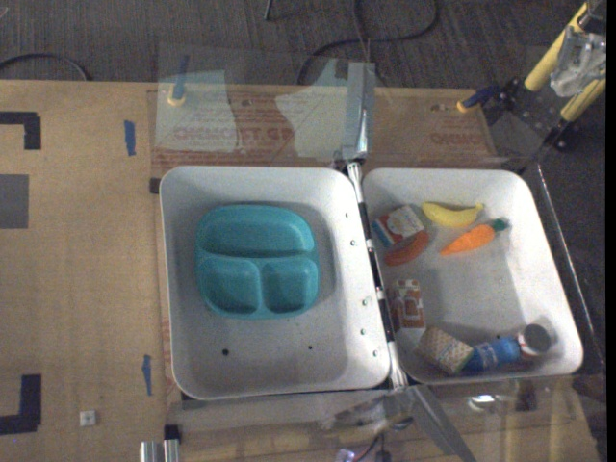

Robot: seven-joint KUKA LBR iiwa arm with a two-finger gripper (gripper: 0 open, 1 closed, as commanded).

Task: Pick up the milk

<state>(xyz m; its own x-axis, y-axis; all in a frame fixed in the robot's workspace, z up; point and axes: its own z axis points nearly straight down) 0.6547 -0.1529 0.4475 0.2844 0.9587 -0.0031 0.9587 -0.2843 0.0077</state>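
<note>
A pale wooden desk (77, 287) filled the lower frame, marked with black tape corners (24, 128) and blue tape strips (129, 138). Beyond it lay dark grey carpet (144, 17), crossed by looping black cables (395, 8).

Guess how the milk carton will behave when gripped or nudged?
The milk carton looks like a small boxy toy, so probably light and stiff. It lies tilted against a red item near the right bin wall, so a nudge may slide or tip it. Flat faces should suit a pinch.
</note>
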